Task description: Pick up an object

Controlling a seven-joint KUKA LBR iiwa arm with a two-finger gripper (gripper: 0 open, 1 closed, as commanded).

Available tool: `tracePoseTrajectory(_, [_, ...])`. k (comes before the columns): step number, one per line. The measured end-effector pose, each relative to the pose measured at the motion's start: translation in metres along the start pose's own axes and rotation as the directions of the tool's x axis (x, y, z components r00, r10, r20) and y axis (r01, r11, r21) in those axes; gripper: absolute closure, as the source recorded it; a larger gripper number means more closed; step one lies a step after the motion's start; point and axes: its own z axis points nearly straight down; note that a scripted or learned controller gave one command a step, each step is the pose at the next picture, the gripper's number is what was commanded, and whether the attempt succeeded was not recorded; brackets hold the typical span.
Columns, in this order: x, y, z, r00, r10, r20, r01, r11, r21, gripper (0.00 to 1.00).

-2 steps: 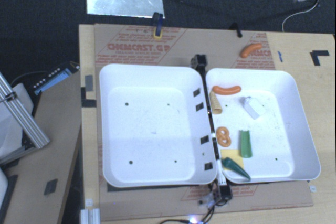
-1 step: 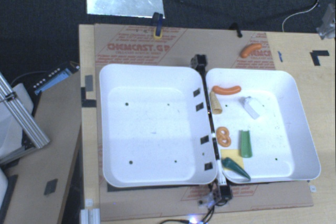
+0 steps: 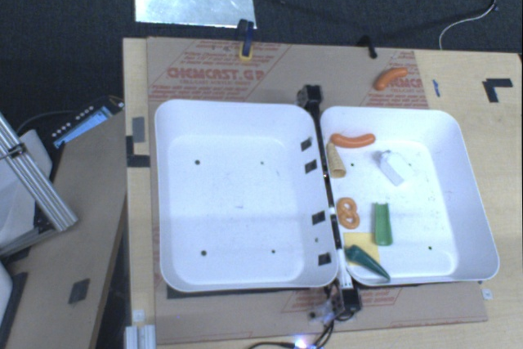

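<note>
The right bin (image 3: pixel 458 176) holds several small objects. An orange sausage (image 3: pixel 352 140) lies near its back left corner, with a tan corn cob (image 3: pixel 336 160) just below it. A pale grey block (image 3: pixel 392 167) rests near the middle. Lower down are an orange pretzel (image 3: pixel 348 212), a green stick (image 3: pixel 382 223), a yellow flat piece (image 3: pixel 357 242) and a dark teal cone (image 3: pixel 367 261) at the front left corner.
The left bin (image 3: pixel 237 192) lies beside the right one, joined by black clips along the middle. A second orange sausage (image 3: pixel 391 78) lies on the cardboard behind the right bin. A yellow and blue clamp (image 3: pixel 245 41) stands at the back edge.
</note>
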Motion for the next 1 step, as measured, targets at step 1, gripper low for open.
tracePoseTrajectory(1, [-0.0767, 0.0029, 0.0000, 1.000, 0.003, 0.004, -0.003, 1.000, -0.003, 1.00])
